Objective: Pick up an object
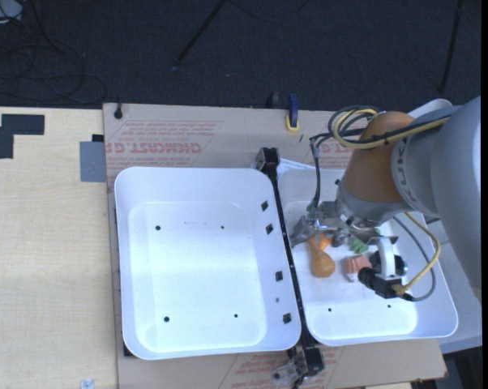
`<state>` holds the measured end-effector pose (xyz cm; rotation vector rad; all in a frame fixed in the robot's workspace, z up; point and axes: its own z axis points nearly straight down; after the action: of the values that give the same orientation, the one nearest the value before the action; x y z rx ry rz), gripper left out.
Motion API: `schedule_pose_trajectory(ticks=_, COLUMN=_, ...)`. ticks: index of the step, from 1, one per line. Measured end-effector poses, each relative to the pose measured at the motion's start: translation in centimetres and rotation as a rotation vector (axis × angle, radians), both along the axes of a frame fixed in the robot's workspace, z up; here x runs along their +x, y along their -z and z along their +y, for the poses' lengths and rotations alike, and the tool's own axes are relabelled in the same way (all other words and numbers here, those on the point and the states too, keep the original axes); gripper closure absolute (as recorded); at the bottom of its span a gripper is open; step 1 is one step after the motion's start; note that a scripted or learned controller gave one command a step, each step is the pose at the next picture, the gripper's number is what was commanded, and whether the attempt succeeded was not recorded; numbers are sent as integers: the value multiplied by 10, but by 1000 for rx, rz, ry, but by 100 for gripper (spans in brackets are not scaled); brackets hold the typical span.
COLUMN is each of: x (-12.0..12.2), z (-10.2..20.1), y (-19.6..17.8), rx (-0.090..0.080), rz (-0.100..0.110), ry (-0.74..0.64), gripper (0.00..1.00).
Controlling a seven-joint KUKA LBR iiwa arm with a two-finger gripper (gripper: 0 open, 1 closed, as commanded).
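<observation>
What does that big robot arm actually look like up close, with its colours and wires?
The arm is thick, rounded and grey, with an orange band above the wrist. Yellow and black cables loop beside that band, and another runs down to the small black and metal gripper.

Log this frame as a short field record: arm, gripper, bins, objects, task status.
arm: reaches in from the right, over the right bin
gripper: gripper low in the right bin, among the objects
left bin: left bin, bare white floor
objects: orange object, pink object, green object, all in the right bin
task status: no lift visible
</observation>
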<state>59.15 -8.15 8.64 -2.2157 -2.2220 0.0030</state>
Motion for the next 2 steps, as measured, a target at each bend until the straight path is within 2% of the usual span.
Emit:
schedule_pose_trajectory(ticks=1, x=-1, z=-3, y=-10, rx=0, rz=4, ry=7, gripper=100)
schedule_pose_trajectory(ticks=2, x=-42, z=-52, y=-113, rx=-4, rz=-8, ry=8, gripper=100)
